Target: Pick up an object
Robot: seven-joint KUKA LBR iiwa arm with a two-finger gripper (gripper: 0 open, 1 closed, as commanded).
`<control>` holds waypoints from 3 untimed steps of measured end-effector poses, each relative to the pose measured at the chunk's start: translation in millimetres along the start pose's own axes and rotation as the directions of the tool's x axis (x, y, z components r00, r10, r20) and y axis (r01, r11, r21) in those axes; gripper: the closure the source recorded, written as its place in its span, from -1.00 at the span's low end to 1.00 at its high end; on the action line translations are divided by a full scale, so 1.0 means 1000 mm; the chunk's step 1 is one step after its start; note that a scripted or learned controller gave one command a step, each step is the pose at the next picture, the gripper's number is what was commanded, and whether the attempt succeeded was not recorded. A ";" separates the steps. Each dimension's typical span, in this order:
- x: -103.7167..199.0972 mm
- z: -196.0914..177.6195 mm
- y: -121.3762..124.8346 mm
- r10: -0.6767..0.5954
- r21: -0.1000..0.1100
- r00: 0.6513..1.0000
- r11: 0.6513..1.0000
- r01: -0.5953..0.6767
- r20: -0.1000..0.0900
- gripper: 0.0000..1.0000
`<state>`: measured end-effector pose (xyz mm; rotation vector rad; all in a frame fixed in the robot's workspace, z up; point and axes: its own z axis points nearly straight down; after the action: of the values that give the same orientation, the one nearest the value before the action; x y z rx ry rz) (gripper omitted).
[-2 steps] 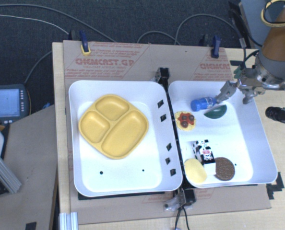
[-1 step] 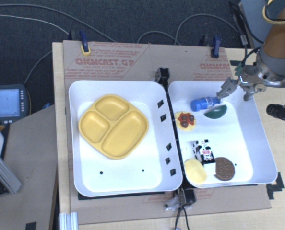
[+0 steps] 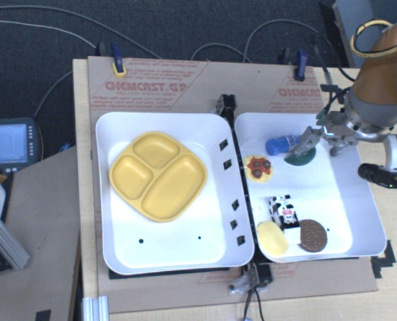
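Note:
The right bin [image 3: 345, 199] holds several small objects. A blue bottle [image 3: 279, 144] lies at its back, with a dark green round piece [image 3: 300, 156] just to its right. A small pizza-like disc [image 3: 258, 168] sits near the divider. A black-and-white cow-patterned item [image 3: 284, 210], a pale yellow lump [image 3: 272, 239] and a brown cookie [image 3: 313, 235] lie toward the front. My gripper [image 3: 322, 144] hangs over the back of this bin, open, with nothing between its fingers. Its left finger [image 3: 309, 140] is right above the green piece.
A yellow divided plate [image 3: 158, 175] lies in the left bin [image 3: 178, 246]. A black divider strip [image 3: 233, 172] runs between the bins. Blue clamps [image 3: 118, 64] hold the board at the back. The arm's orange band [image 3: 382, 42] looms at the upper right.

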<state>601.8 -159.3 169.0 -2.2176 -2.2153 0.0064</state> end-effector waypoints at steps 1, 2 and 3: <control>-0.005 0.061 -0.005 0.000 0.000 1.000 1.000 0.000 -0.001 -1.00; -0.004 0.086 -0.005 -0.001 -0.003 1.000 1.000 0.001 0.000 -1.00; -0.004 0.073 -0.004 -0.001 -0.008 1.000 1.000 0.001 0.000 1.00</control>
<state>597.5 -163.4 96.6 -2.2203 -2.2207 -0.0017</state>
